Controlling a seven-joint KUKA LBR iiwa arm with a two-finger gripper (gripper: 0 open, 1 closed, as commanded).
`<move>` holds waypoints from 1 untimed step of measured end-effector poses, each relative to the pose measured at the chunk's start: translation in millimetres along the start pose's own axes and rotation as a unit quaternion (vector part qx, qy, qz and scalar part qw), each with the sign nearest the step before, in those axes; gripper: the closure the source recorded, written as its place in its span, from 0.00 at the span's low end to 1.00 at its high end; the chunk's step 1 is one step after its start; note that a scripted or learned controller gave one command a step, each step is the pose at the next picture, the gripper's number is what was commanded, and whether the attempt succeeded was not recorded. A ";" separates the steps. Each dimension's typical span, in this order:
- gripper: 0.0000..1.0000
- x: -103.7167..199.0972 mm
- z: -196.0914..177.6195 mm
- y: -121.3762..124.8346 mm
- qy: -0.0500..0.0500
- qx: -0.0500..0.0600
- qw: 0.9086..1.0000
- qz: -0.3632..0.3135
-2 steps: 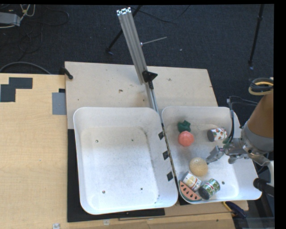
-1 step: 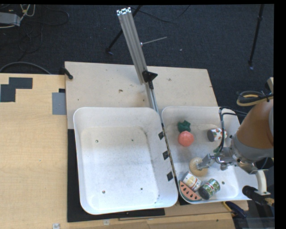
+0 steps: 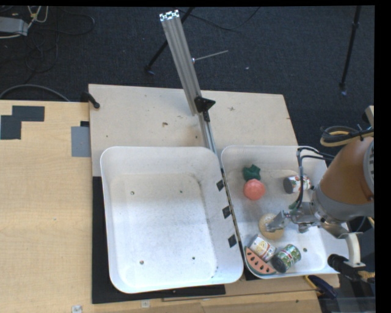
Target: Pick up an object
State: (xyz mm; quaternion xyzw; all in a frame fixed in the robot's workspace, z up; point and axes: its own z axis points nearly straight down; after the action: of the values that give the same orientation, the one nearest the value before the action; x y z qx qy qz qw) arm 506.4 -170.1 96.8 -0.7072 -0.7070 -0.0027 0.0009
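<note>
Bench (image 3: 153, 116) of pale board, two white bins (image 3: 159, 214), dark carpet (image 3: 275, 49), light wood tabletop (image 3: 43, 214)

a pale wooden bench (image 3: 43, 202) fills the left side, with dark grey rectangular patches (image 3: 24, 119) near its upper left. a beige board (image 3: 153, 116) lies behind the bins. a slanted aluminium rail (image 3: 183, 61) rises from the board toward the top, tipped with a checkered marker (image 3: 169, 15). dark carpet (image 3: 275, 49) surrounds everything, crossed by cables (image 3: 36, 92) and a thin stand leg (image 3: 350, 43) at upper right.
</note>
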 end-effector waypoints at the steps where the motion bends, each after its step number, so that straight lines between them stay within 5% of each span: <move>1: 1.00 -1.4 -10.8 0.5 0.000 -0.001 1.000 0.003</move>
State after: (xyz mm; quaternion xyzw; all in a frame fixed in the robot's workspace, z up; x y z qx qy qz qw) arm 506.8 -171.6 107.6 -0.7091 -0.7051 -0.0033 -0.0002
